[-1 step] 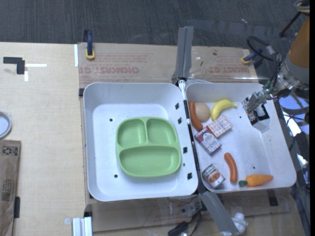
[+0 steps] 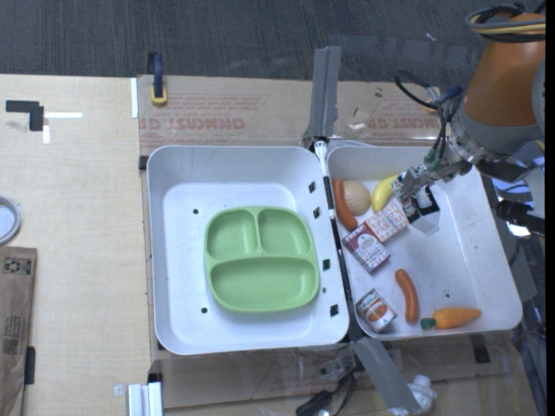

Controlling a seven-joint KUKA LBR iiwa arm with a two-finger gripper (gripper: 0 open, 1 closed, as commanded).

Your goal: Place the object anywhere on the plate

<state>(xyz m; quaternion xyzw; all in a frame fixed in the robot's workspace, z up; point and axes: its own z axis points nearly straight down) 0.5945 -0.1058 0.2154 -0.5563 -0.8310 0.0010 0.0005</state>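
While the pale green three-compartment plastic plate (image 2: 260, 259) sat in the left white bin (image 2: 165, 232), a red-and-white carton (image 2: 388, 222) lay in the right white bin (image 2: 486, 258), directly under the gripper (image 2: 414, 191), though whether anything touched it could not be told. Around it lay a yellow banana (image 2: 382, 192), a brown egg-shaped toy (image 2: 354, 198), a second printed carton (image 2: 366, 248), a red sausage (image 2: 407, 295), a small can (image 2: 376, 309) and an orange carrot (image 2: 453, 317).
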